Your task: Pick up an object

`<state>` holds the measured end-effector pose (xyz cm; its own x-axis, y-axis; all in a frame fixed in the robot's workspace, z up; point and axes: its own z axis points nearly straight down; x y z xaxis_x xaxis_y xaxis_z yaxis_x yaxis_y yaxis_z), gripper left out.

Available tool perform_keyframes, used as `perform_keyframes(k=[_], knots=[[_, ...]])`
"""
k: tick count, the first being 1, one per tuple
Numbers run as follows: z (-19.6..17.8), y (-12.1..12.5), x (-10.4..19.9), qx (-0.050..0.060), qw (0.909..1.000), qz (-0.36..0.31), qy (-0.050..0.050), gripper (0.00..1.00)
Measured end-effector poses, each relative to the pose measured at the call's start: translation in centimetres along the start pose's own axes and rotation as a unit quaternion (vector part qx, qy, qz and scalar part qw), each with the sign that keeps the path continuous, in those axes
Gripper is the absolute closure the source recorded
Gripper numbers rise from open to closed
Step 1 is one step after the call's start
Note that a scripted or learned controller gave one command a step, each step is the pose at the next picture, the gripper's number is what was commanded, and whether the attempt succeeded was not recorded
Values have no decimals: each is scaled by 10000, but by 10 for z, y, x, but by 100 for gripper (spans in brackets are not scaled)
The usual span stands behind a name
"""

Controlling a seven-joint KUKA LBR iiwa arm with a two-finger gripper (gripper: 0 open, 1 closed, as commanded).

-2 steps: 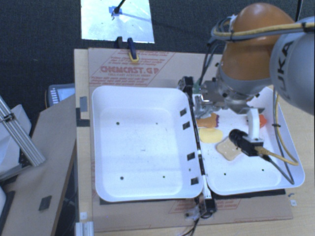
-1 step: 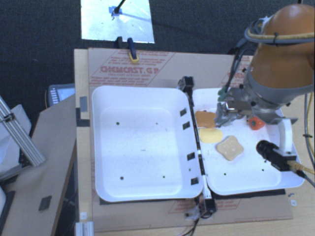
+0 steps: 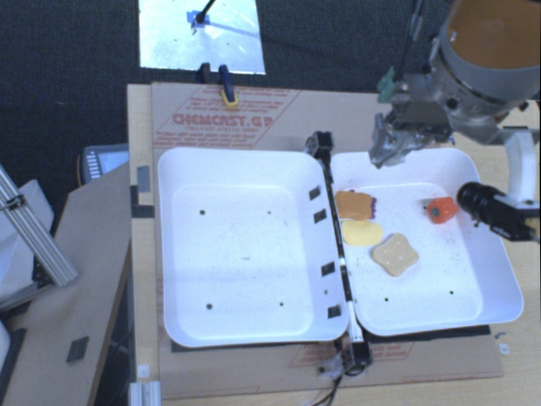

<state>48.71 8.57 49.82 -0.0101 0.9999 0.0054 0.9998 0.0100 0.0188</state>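
The right bin [image 3: 473, 311] holds several small items. An orange-brown piece with a purple edge [image 3: 355, 205] lies near the bin's left wall. Just below it sits a flat yellow piece [image 3: 362, 233], and a tan toast-shaped piece [image 3: 395, 255] lies beside that. A small red-orange item [image 3: 439, 211] rests further right. My gripper [image 3: 390, 148] hangs above the bin's far edge, up and right of the orange-brown piece, with nothing seen between its fingers.
The left bin [image 3: 182, 311] sits beside the right one, with black clips along the shared wall [image 3: 325, 218]. A black cylinder on a white bracket [image 3: 494, 208] juts over the right bin's right side. Cardboard [image 3: 228, 117] lies under both bins.
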Motion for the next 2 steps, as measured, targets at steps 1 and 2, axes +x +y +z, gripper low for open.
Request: perform_keyframes(k=[1,2], knots=[[-20,0,79,69,10000,-12,-8,100],[8,53,130,97,9999,12,-25,100]])
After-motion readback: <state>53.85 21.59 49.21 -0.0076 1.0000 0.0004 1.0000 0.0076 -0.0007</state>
